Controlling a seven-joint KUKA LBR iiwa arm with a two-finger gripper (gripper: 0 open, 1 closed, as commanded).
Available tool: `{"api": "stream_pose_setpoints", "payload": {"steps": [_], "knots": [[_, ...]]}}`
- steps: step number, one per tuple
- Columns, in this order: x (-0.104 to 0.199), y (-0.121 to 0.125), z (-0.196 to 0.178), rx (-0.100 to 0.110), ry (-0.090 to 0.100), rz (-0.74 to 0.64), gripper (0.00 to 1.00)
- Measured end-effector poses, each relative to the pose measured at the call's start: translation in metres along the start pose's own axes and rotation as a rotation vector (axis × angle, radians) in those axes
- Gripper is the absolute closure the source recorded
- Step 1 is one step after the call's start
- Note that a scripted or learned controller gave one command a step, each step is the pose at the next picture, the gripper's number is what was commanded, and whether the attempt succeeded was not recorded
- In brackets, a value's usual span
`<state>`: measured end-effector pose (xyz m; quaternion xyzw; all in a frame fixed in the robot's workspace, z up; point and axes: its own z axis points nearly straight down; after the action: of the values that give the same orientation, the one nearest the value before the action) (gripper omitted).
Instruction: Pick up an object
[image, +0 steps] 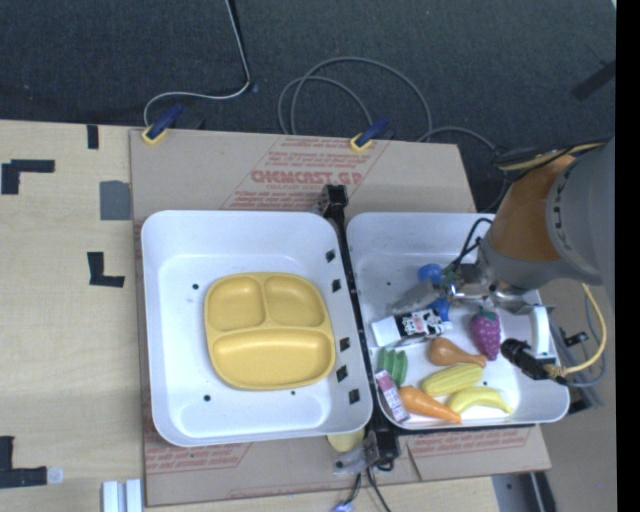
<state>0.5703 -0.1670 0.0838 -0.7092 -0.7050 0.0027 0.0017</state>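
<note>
While the arm (560, 215) reaches in over the right bin (400, 235), its gripper (448, 292) hangs low near the middle of that bin, just above the heap of toy food. Whether the tool is spread or pressed together I cannot tell, since the wrist hides that part; nothing shows pinched in it.

I judge this to be the approach step: no object is lifted yet. The nearest candidates are the black-and-white carton (412, 325), lying just below the gripper toward the bin's centre, and the purple grapes (486, 332) beside it toward the right wall. The next move seems to call for a short descent onto one piece, with care that neighbours lying touching it are not caught too.

Counted in the right bin: one carton, one bunch of grapes, one blue piece (430, 272) near the gripper, one brown pear-shaped piece (452, 351), one green pod (396, 364), one corn cob (452, 379), one banana (480, 401), one carrot (428, 403) and one pink wrapped bar (389, 394) along the front edge.

The left bin (170, 250) holds one yellow divided plate (268, 330) at its centre.
</note>
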Motion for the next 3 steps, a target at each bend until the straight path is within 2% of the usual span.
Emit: {"api": "stream_pose_setpoints", "payload": {"steps": [1, 2, 3], "knots": [[0.045, 0.077, -0.001, -0.01, -0.003, -0.014, 0.0], [0.005, 0.031, -0.089, -0.006, 0.001, -0.004, 0.0], [0.028, 0.04, 0.004, -0.001, 0.002, -0.008, 0.0]]}}
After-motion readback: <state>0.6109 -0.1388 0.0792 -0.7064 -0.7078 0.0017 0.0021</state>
